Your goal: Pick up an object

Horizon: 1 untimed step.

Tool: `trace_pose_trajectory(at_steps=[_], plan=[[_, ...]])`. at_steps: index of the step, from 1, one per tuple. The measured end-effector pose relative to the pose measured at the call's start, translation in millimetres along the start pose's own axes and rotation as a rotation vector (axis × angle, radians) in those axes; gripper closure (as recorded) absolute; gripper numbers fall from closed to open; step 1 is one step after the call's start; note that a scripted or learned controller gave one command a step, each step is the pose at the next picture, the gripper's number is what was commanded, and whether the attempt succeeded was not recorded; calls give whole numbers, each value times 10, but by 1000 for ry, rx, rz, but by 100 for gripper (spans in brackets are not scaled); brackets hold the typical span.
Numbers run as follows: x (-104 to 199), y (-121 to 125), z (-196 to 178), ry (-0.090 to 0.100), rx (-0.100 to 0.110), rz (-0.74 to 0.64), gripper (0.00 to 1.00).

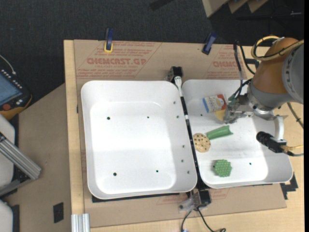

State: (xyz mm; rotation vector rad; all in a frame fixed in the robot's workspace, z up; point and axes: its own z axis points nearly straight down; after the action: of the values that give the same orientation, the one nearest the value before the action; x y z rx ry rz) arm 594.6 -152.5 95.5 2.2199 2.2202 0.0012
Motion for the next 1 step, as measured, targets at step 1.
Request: trace_pose_trajectory(at_steps=[1], plan=[[-331,-37,-1333,-6,-13,3,100]])
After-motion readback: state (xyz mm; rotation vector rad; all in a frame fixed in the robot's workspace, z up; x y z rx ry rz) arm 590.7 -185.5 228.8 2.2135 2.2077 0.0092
